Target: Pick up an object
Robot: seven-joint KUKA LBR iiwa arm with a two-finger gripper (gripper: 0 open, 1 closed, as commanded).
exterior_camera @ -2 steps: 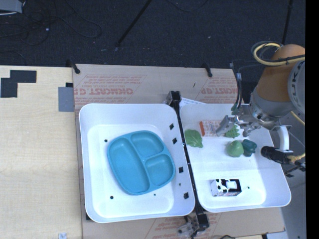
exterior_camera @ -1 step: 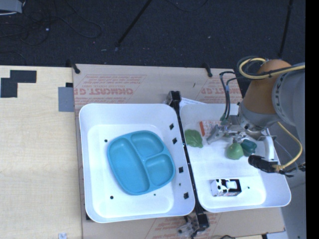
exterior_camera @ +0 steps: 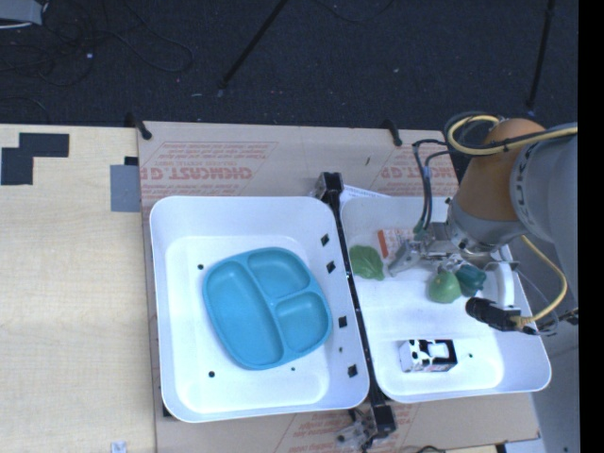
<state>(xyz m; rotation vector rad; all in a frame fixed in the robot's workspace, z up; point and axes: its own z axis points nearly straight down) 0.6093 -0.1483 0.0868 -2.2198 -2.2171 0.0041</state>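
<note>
A: Left bin [exterior_camera: 179, 253] carries the blue divided plate [exterior_camera: 267, 305]. Right bin [exterior_camera: 514, 371]?
B: Green lump [exterior_camera: 366, 261], black-and-white toy [exterior_camera: 427, 355], second green piece [exterior_camera: 443, 288] under the gripper [exterior_camera: 436, 258]. Can't tell its grip; still the reaching step, next descend and close

white bins [exterior_camera: 170, 253]: 2 | blue divided plate [exterior_camera: 265, 306]: 1 | green objects [exterior_camera: 366, 262]: 2 | black-and-white object [exterior_camera: 427, 355]: 1

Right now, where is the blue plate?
The blue plate lies in the left bin, across the divider from the green toy in the right bin.
</note>
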